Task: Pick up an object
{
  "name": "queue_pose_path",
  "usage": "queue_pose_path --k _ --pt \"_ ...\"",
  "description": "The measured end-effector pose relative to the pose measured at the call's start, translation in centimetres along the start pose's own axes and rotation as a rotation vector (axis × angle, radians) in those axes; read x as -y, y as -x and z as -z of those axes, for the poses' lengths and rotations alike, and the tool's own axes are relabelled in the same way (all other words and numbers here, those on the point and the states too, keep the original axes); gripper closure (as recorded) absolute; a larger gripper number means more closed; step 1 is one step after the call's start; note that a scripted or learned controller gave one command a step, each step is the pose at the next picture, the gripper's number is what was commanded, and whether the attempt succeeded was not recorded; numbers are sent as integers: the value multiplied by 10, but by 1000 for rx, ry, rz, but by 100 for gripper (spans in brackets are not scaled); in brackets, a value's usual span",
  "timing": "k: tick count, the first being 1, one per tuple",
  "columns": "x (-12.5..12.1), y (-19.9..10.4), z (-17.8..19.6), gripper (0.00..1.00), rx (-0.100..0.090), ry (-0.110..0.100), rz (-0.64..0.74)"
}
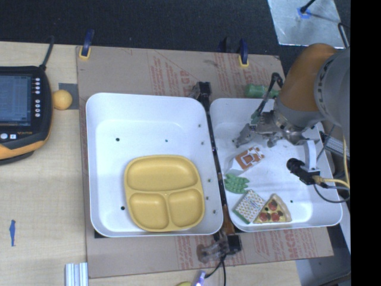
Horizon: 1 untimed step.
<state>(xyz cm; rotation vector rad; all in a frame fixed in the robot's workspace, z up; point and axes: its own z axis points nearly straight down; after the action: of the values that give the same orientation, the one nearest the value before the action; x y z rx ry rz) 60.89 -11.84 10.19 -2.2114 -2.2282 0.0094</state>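
In the right bin (333,216), near the middle of the picture, lies a little orange and white card (249,158) that looks like a tiny house. It lies flat on the white floor, and no part of me is touching it. My gripper (257,133) hangs just above it in the picture, a bit up and to the right. My two fingers (243,137) are spread apart, with nothing between them. Lower down in the same bin is a green leafy toy (236,183) next to the left wall. Below that, near the bottom edge of the bin, a checked green square (249,206) lies touching a pizza slice toy (273,210). My arm (306,82) comes in from the right side of the picture, grey with an orange part. The left bin (143,115) sits right beside the right one, and a yellow tray (164,191) with three parts lies in its lower half. On the far left of the picture is a black and orange hand screen (21,115), with a small yellow ball (62,99) just beside it.
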Motion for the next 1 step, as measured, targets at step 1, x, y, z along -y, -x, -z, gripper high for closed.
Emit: queue_pose_path --k 1 --pt "33 -1 -11 0 -1 2 -2"
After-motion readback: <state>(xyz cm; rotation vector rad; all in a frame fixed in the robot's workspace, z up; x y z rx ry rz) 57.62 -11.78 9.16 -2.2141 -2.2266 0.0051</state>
